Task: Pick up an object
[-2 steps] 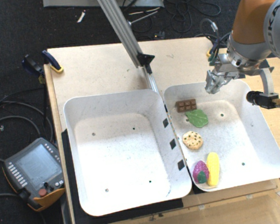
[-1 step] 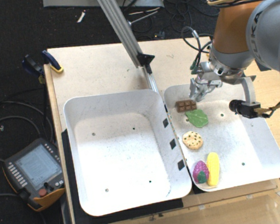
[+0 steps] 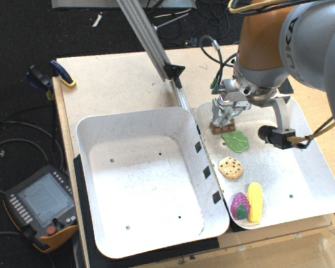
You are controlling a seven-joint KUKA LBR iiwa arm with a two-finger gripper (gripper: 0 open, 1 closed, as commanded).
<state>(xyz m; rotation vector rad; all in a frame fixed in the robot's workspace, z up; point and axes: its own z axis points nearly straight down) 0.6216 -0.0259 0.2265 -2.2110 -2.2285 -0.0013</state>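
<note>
Found the hand (image 3: 222, 119) low in the far left corner of the right bin (image 3: 316, 160), tip right at a small brown block (image 3: 218, 129). Could not tell the width of the hand's opening, nor any hold on the block, owing to a blur of grey metal parts there and the block half covered from above. Noted the grey arm (image 3: 315, 27) cut off by the right edge, its orange band (image 3: 260, 25) bulging above the wrist, and a black cylindrical fitting (image 3: 273, 135) on a cable beside it, hard to identify. Counted four more things loose on the right bin's smooth white floor: a flat green leaf shape (image 3: 236, 141) just beside the block, a round pale cookie (image 3: 230, 168) with dark specks nearer the camera, then a knobbly magenta fruit (image 3: 240, 205) touching a long yellow piece (image 3: 255, 201) at the near rim. Saw a shallow white left bin (image 3: 143, 182) with rounded corners, dotted with a few small dark marks, overlapped along its right side by the right bin's rim. Made out the pale wooden bench (image 3: 113, 82) beneath both, a slanted aluminium rail (image 3: 142, 30) behind, and a grey-and-orange pendant (image 3: 40, 206) on the dark floor at left.
</note>
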